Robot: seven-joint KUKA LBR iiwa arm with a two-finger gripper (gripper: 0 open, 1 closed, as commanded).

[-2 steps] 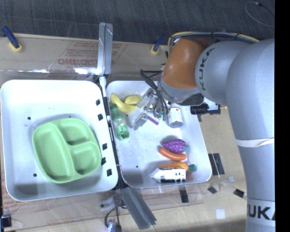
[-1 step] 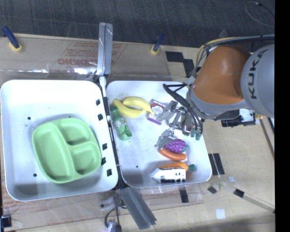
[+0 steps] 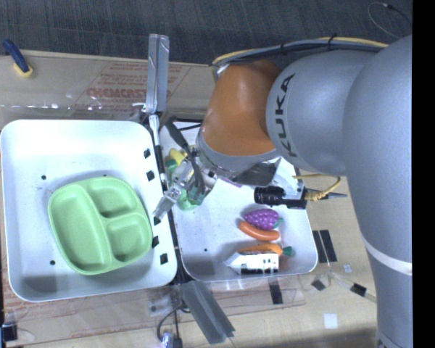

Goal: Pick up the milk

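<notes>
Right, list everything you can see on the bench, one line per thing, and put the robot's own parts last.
bins: two, white, shallow, side by side on the bench
divided plate: one, light green, three compartments, in the left bin
grapes: one bunch, purple, in the right bin
sausage: one, orange-red, just below the grapes
carrot: one, orange with a green tip, near the right bin's front
milk: one, white carton lying on its side, right below the carrot
clip: one, blue and yellow, far left corner of the bench
arm: one, grey with an orange band, reaching in from the right
gripper: one, low at the right bin's left edge, something green and yellow by it; unclear what
</notes>
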